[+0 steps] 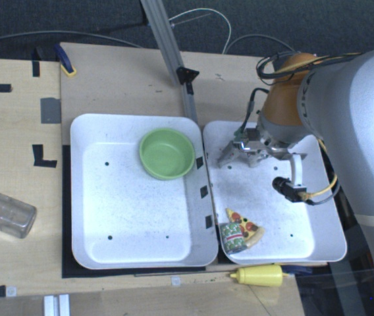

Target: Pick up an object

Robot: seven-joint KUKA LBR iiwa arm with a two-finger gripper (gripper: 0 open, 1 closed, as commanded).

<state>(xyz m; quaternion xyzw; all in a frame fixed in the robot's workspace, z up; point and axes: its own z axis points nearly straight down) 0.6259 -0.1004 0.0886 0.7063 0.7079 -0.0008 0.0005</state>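
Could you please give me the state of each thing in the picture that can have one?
Gripper: over the right bin, holding nothing.
Green bowl: upright, in the left bin.
Pizza toy: lying flat at the right bin's near left corner.
Yellow bottle: on its side, on the bench in front of the right bin.
Clear tube: lying on the bench, left.

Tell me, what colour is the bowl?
The bowl is light green, seen best in the camera view, sitting in the left bin.

bowl [166, 153] in left bin [95, 242], pizza toy [240, 230] in right bin [319, 242]
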